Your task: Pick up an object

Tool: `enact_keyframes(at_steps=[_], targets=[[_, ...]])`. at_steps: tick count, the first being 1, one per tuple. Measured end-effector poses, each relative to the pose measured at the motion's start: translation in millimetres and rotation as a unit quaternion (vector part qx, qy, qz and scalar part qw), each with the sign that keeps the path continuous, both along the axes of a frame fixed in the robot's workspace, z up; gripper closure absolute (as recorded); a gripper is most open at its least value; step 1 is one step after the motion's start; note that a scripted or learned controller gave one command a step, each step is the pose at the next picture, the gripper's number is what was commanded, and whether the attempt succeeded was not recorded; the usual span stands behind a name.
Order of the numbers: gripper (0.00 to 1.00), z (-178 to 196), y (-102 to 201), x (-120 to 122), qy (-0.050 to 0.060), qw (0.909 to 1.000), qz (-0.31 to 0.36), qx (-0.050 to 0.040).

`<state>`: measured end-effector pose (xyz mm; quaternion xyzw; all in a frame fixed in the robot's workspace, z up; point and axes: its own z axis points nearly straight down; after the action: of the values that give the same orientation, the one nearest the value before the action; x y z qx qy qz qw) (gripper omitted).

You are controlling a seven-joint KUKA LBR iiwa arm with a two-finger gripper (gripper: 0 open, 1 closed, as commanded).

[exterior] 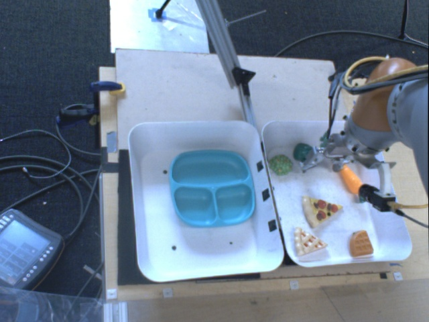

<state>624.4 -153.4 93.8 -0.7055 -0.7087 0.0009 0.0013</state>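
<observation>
The right bin (399, 241) holds several toy foods: a dark green piece (303, 151), a light green bumpy ball (280, 164), an orange carrot (349, 180), a pizza slice (321, 210), a second pale wedge (308, 241) and a brown biscuit-like piece (361, 244). My gripper (314, 159) is low in the bin's upper part, just right of the dark green piece and close to it. The carrot lies right beneath the wrist. Whether anything sits in the gripper is hidden at this angle.
The left bin (137, 180) carries a blue divided plate (211, 186). A slanted metal pole (224, 42) runs down to the wall between the bins. A black connector with a cable (373, 196) hangs by the carrot. Clamps (100, 89) grip the bench's left edge.
</observation>
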Motion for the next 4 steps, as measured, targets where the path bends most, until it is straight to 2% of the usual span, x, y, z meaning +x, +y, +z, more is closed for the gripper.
enact_keyframes(at_steps=[1, 2, 4], targets=[[1.0, 14.5, -0.6, 2.3, -0.004, 1.0, 0.0, -0.0007], [1.0, 76.8, -3.6, 11.8, -0.006, 1.0, 0.002, -0.0014], [1.0, 178.9, 3.0, 17.4, -0.006, 1.0, 0.002, -0.0011]])
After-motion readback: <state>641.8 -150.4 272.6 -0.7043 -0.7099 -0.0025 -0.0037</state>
